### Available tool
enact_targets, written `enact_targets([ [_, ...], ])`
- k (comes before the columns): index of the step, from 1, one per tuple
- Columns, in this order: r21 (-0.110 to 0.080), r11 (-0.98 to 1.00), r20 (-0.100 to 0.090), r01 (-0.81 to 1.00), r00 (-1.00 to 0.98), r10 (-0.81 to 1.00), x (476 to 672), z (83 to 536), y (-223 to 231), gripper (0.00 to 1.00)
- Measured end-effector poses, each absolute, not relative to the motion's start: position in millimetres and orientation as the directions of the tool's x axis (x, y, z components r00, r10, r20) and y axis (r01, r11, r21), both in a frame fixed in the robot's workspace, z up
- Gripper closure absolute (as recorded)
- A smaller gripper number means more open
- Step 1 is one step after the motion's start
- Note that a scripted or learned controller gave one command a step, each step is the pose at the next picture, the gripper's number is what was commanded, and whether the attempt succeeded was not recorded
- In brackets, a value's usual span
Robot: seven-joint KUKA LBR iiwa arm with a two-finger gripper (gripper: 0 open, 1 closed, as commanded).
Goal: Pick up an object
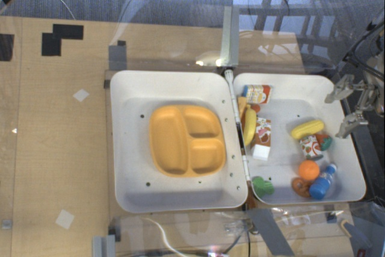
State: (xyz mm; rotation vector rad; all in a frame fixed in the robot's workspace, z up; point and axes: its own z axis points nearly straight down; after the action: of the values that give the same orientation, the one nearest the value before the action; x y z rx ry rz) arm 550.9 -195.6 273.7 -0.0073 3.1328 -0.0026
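Camera view: gripper [351,106] open, just beside yellow corn [307,128].

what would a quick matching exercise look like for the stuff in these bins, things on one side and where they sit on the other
Things:
1. yellow divided tray
2. green toy
3. blue bottle
4. gripper

Places:
A. near right corner of the right bin
B. above the right bin's right rim
C. middle of the left bin
D. near left corner of the right bin

Pairs: 1-C, 2-D, 3-A, 4-B
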Motion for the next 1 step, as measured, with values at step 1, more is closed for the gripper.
enact_targets([
  [1,0.003,0.99,0.004,0.14,-0.99,0.14,582.2,97.2,-188.9,0.0],
])
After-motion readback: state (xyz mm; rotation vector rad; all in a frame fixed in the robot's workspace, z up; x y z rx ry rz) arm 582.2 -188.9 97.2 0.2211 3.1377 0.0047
